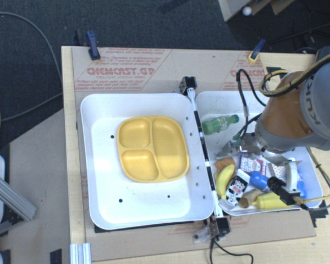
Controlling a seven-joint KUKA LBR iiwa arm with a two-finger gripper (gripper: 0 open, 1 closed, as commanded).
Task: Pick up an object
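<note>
The right bin holds a pile of small objects. A green bottle lies near its far left. A yellow banana lies along the left wall, with a brown piece just above it. A patterned packet, a blue piece, a black-and-white card and a yellow bottle crowd the near end. My gripper reaches down from the orange-banded wrist into the middle of this bin, just above the packet and beside the brown piece. The wrist covers its fingers.
The left bin holds a yellow divided plate with three compartments, lying flat at its centre. A black divider clamp sits between the bins at the far edge. Cables loop over the right bin's far side.
</note>
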